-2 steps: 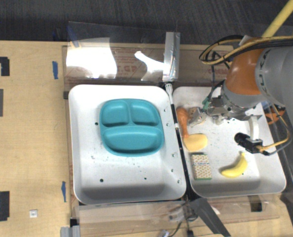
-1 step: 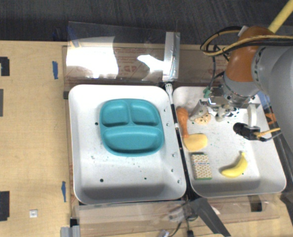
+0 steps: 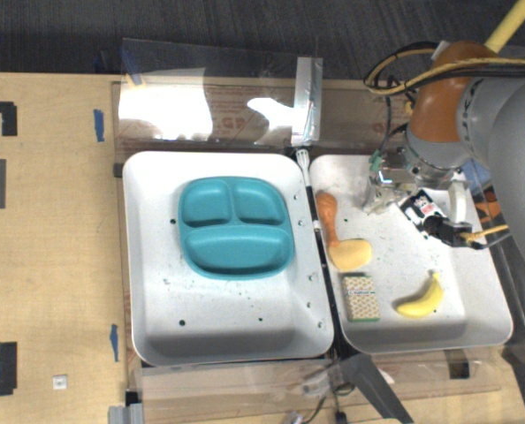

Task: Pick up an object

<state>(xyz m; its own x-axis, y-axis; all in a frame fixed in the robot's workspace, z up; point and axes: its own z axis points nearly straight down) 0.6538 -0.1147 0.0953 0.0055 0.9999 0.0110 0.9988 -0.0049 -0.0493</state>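
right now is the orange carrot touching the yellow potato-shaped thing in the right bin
Touching. In the camera view the carrot's lower end meets the top of the yellow lump, with no white of the right bin showing between them.

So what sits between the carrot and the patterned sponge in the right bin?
In the camera view, a yellow-orange potato-like lump lies between the carrot above and the sponge below, touching the carrot's lower end.

I count two bins (image 3: pixel 148 237), one tray (image 3: pixel 236 226), one carrot (image 3: pixel 327 215), one potato (image 3: pixel 351 253), one banana (image 3: pixel 422 297), and one sponge (image 3: pixel 361 296).
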